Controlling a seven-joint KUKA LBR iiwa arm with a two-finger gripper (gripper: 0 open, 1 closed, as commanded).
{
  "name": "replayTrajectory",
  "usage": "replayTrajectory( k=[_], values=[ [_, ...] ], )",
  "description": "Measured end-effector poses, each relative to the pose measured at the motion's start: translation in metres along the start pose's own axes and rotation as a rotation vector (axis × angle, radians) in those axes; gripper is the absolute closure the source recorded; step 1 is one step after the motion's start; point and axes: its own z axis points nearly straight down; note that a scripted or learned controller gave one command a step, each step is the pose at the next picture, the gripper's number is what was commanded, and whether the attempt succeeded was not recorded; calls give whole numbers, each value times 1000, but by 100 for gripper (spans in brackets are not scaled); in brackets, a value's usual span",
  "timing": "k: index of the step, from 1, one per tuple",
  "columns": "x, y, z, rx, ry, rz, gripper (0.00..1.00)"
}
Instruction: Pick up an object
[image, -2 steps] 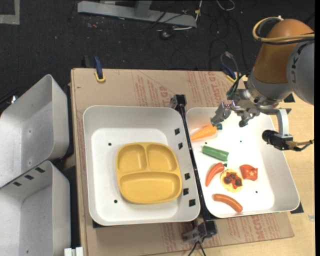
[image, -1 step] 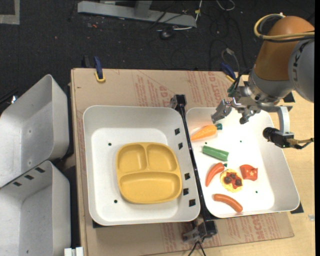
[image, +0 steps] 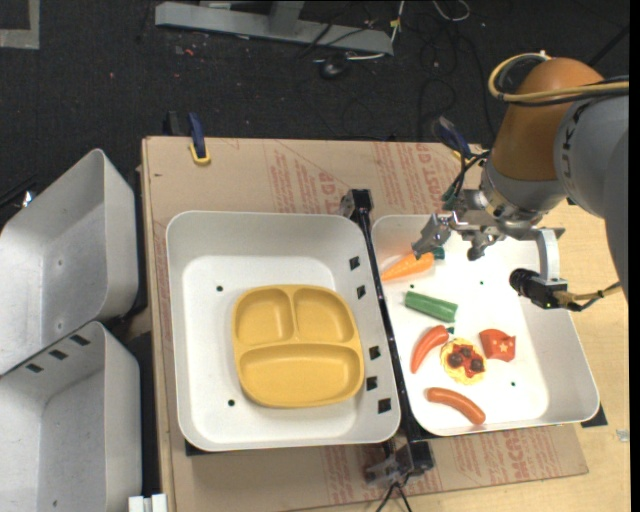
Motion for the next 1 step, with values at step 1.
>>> replayTrajectory(
  k=[1],
  values=[
    [9,-1,48,1,1,-3,0]
  ],
)
